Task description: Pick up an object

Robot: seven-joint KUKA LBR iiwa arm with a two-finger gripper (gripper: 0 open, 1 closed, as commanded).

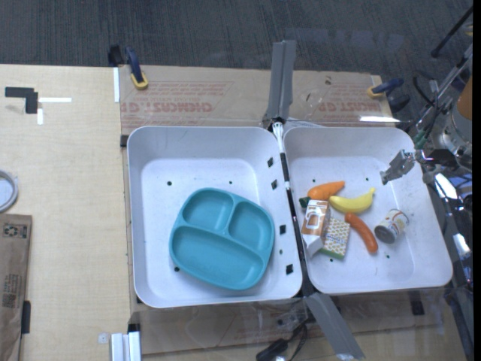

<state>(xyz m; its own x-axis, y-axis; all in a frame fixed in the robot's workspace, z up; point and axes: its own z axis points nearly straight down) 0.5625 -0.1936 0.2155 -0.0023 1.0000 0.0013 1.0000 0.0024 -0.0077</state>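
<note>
Nearest the camera, in the left bin (143, 224), we see a teal divided plate (222, 238) lying flat, well apart from the work. In the right bin (421, 277) the candidate objects lie clustered toward the left wall. Nearest us are a small carton (315, 223) and a patterned packet (337, 238), touching each other side by side. Just beyond and to the right lies an orange sausage-shaped toy (362, 232), slanted, and well to its right a small can (390, 226) on its side, apart from everything else. Farther back a yellow banana (353, 200) rests against an orange carrot (326, 190).

At the far right of this bin we see the gripper (396, 168), at the end of the arm, poised above the white floor near the bin's right rim. We cannot tell whether its fingers are spread or pressed together; nothing visible lies between them.

We judge that the step in hand is the approach and choice of target. The can appears the most favourable choice: it is nearest the gripper and isolated, so the fingers could descend on either side without disturbing neighbours. We would align the fingers across its round body, not its ends, since it may roll. The clustered items risk a double or glancing contact.
</note>
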